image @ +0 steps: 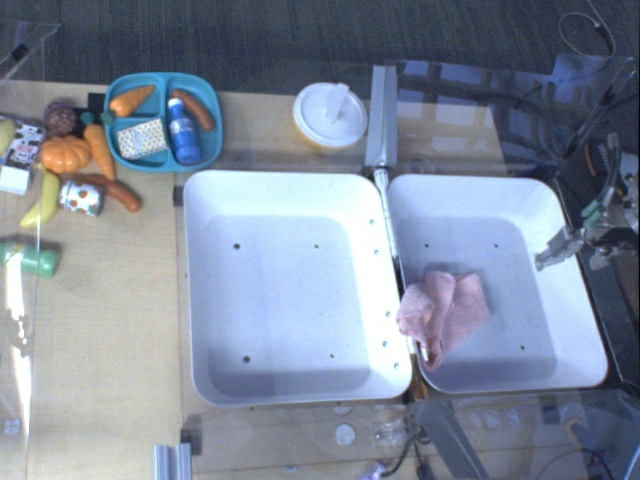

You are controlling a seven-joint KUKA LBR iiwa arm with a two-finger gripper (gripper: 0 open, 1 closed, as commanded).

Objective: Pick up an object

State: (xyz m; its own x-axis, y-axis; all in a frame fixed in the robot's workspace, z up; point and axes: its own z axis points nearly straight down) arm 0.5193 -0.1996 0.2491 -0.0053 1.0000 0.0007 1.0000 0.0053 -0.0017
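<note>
A crumpled pink cloth [445, 313] lies in the right white bin [520, 203], against its left wall near the front. Part of the cloth drapes toward the divider between the bins. My gripper [575, 240] sits at the right rim of that bin, well to the right of the cloth and apart from it. Nothing is seen in its grasp.
The left white bin [280, 193] stands beside the right one. Behind the bins is a white lidded cup [330, 115]. A teal divided plate [165, 121] with toy food and several loose toys [75, 168] lie on the bench at the left.
</note>
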